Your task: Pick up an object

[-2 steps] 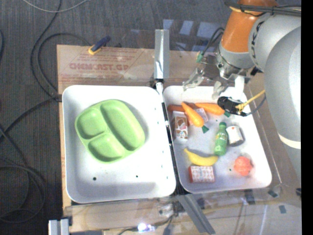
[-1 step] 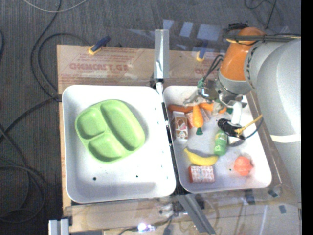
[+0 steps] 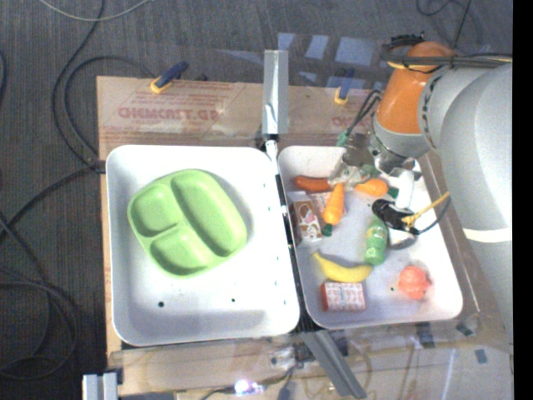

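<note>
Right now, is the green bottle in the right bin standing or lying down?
Lying down. The green bottle rests on its side on the right bin floor, above the banana.

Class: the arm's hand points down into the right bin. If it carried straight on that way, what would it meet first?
Probably the orange plastic carrot, lying just below the hand in the right white bin; depth is hard to judge from above.

The two-finger gripper (image 3: 360,167) sits low at the far end of the right white bin (image 3: 445,305), hemmed in closely. An orange carrot (image 3: 334,203) and a reddish sausage (image 3: 311,184) crowd its left; a green bottle (image 3: 376,243) lies just nearer. Beyond those, a yellow banana (image 3: 341,267), red box (image 3: 343,296) and orange-red round fruit (image 3: 414,281) leave narrow white gaps. Well left, the lime green divided plate (image 3: 188,221) leaves open floor along the left bin's (image 3: 125,323) near edge.
</note>
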